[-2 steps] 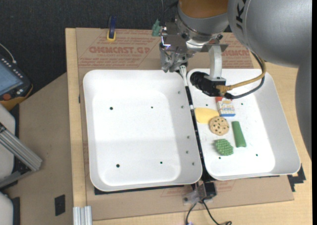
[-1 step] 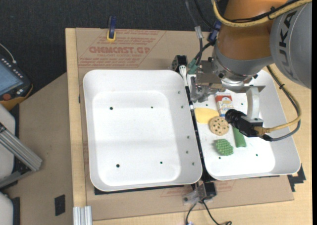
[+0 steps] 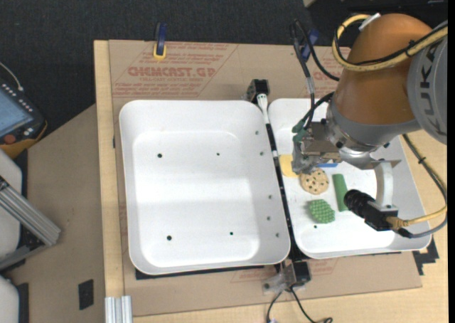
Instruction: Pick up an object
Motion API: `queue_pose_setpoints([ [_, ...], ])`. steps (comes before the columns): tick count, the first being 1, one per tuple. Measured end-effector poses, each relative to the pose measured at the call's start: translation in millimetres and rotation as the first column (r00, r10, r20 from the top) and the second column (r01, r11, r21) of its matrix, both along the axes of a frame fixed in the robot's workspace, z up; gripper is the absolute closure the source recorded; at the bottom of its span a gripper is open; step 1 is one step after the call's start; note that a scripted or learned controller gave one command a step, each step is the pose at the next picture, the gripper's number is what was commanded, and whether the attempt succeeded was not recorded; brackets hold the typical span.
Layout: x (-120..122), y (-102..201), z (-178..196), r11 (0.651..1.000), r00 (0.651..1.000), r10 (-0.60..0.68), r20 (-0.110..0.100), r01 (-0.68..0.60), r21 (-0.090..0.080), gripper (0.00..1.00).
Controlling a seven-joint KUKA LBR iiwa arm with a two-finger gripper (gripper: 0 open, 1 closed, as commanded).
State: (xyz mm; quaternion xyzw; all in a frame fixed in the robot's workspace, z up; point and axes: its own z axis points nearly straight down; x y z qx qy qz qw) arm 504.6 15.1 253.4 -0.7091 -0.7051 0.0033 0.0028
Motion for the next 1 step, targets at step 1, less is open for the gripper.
queue_pose_setpoints([
  [1, 0.1, 15.2, 49.3, 1.0, 1.0, 0.007, 0.015, -0.007, 0.001, 1.0],
])
